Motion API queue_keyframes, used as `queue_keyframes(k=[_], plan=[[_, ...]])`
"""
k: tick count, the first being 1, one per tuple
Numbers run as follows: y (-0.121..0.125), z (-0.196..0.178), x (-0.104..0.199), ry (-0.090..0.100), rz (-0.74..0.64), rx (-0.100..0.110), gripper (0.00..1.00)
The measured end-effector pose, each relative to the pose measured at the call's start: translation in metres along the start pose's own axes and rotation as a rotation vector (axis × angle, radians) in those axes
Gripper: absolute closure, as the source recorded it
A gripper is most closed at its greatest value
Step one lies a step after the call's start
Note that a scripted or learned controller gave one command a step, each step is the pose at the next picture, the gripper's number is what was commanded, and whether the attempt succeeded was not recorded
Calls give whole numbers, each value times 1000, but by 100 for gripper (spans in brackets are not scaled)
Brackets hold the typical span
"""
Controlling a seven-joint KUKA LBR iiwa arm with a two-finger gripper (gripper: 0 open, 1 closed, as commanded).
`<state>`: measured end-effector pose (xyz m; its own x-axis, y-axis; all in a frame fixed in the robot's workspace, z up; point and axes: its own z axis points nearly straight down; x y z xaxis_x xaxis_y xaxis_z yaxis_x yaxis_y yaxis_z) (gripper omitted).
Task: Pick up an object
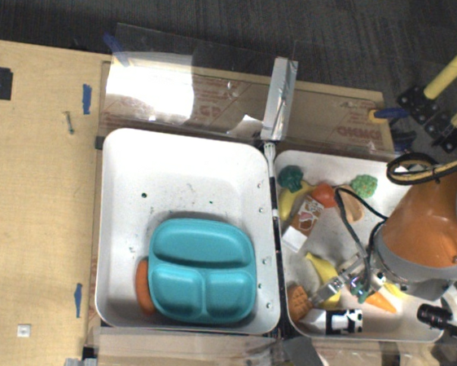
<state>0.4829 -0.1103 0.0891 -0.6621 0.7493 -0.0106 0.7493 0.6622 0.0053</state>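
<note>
1. Over the right bin [407,342], near its front edge, the grey arm with its orange band [428,230] is reaching in from the right side of the bench [22,196].
2. Its gripper [346,283] is pointing down and to the left into the clutter; whether the hand is wide, narrow or holding anything cannot be told, since the tip is small and blurred among the objects.
3. Just beside the gripper tip, a yellow banana-shaped toy [322,270] is lying toward the middle of the right bin, and it is not clear whether the two are touching.
4. At the front left corner of that bin, a brown waffle-textured piece [299,299] is sitting against the wall.
5. Along the front edge, a small black and white object [344,321] is lying below the gripper, with an orange wedge [382,301] beside it to the right.
6. Toward the back of the right bin, a teal lump [291,177], a green leafy toy [364,185] and a red and white packet [310,212] are resting close together.
7. Filling the front half of the left bin [180,173], a teal divided tray [202,269] is lying flat, with an orange object [143,287] peeking out from under its left edge.
</note>
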Motion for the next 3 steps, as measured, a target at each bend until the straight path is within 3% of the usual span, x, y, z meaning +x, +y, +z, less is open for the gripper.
queue_keyframes(k=[1,2,3], plan=[[68,2,-56,3,139,0,0],[1,0,3,5,314,1,0],[3,-10,2,3,313,-4,100]])
